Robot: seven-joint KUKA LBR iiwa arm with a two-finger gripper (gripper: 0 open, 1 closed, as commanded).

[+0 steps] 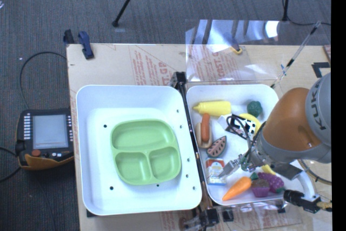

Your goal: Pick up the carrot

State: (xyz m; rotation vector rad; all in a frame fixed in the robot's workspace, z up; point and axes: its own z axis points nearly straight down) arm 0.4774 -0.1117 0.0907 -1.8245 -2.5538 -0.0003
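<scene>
The carrot [238, 189] is orange and tapered, and lies at the front of the right bin [232, 89], its tip pointing front-left. My gripper [238, 164] hangs over the right bin just behind the carrot, a short way above it, reaching in from the right under the orange band of the arm [289, 127]. Its two metal fingers [231, 167] stand slightly apart with nothing between them. The carrot is not touched.
The right bin also holds a yellow corn cob [213, 108], a hot dog [205, 130], a watermelon slice [217, 146], a green broccoli [254, 109], purple grapes [266, 184] and a small carton [215, 172]. A green divided plate [145, 151] sits in the left bin [92, 116].
</scene>
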